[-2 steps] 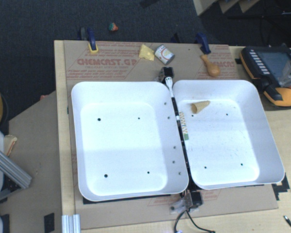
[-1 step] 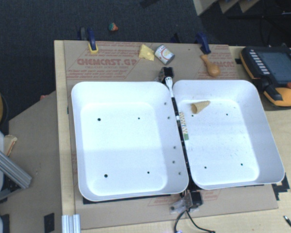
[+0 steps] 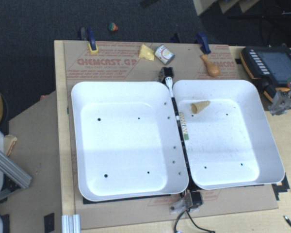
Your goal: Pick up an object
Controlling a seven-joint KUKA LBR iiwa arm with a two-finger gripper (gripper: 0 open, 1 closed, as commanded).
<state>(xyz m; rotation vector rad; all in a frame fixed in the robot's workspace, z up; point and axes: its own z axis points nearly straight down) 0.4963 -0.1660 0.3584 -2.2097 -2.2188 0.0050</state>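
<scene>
Two shallow white bins sit side by side on a brown board that covers the surface [image 3: 111, 62]. The left bin [image 3: 87, 144] shows only its white floor with a few small dark dots. The right bin [image 3: 242, 144] holds the one loose thing inside either bin: a small tan cone-shaped piece [image 3: 200, 107], lying on its side near the bin's far edge, a little left of the bin's middle and well apart from the walls.

A black strip [image 3: 177, 130] runs along the seam where the two bins meet, with a small green and white label [image 3: 183, 126] on it about halfway along. At the near end of the seam a black connector and cable [image 3: 190, 208] trail off the board.

Beyond the bins, on the bare board, lie a yellow wedge [image 3: 146, 53] and, just beside it, a small white box [image 3: 164, 54]. Further right lies a brown pear-shaped piece [image 3: 211, 67]. Two blue clamps [image 3: 91, 40] grip the board's far edge. A black and yellow handheld controller [image 3: 274, 64] rests off the board at the right. A small coloured ball [image 3: 113, 27] lies on the dark floor beyond the surface.

How wide the tool stands, or whether it holds anything, cannot be told here.
</scene>
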